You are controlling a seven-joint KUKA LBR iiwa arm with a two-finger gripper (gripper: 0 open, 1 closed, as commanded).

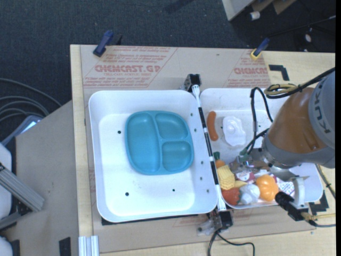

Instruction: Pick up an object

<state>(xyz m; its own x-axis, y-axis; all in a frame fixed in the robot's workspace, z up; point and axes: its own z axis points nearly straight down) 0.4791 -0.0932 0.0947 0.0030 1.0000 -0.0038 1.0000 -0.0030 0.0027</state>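
Observation:
The right bin (229,96) holds a pile of toy food. An orange-red sausage (212,125) lies near its left wall, with a white crumpled piece (233,129) beside it. At the front are a yellow corn-like piece (226,177), a red piece (231,195), a whitish lump (248,194) and an orange ball (266,187). The arm's orange band (298,124) hangs over the right bin, and the gripper (249,161) reaches down just above the front pile, its tips lost among the objects.
The left bin (106,143) carries a blue three-compartment plate (159,141) in its middle. A black divider rail (203,137) runs between the bins. Cables loop over the right bin's back edge (266,92). Blue clamps (102,43) sit on the cardboard behind.

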